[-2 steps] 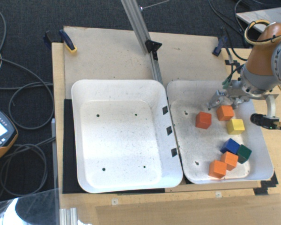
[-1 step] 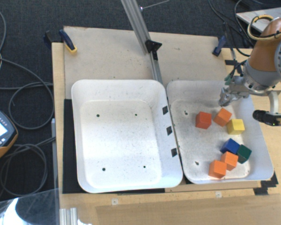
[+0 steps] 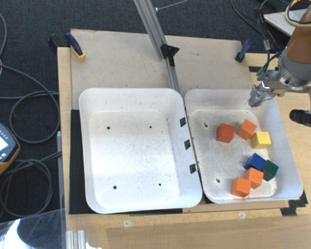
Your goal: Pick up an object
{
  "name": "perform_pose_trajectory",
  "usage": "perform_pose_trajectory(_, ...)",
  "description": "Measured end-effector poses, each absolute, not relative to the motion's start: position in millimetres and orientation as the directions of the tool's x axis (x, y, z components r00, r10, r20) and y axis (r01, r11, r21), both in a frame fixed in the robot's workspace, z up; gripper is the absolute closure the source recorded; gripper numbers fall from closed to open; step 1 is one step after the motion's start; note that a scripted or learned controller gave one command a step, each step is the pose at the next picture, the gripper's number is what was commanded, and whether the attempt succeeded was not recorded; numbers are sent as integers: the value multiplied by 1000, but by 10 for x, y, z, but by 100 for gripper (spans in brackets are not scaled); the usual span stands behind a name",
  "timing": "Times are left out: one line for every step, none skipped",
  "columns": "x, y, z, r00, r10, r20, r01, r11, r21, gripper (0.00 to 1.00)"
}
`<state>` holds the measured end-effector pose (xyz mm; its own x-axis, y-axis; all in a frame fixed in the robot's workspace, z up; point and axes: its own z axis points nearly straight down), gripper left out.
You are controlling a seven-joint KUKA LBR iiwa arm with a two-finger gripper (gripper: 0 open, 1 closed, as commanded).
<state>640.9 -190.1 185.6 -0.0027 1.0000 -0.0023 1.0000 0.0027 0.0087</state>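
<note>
Jaws on the gripper (image 3: 255,98) hang over the right bin's (image 3: 285,139) far right corner; whether they are parted I cannot tell, and nothing shows between them. Nothing is picked yet: the blocks lie loose, the orange block (image 3: 246,129) nearest, red block (image 3: 225,133) beside it.

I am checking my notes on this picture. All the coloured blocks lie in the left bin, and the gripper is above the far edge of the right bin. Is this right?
One detail is wrong: the camera view shows the coloured blocks in the right bin, not the left bin. The rest holds: the gripper is above the far edge of the right bin.
</note>
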Motion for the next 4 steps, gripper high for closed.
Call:
perform_pose_trajectory(6429,-1902,2411,-2,1000,-3,1000,2,9,100)
perform_pose_trajectory(6315,-1380,2314,-5,1000,2,1000,5,-2,100)
perform_pose_trajectory(6144,-870,2249,-6,1000,3,1000,6,-3,100)
perform_pose_trajectory(6060,-359,2186,-6,1000,3,1000,6,-3,100)
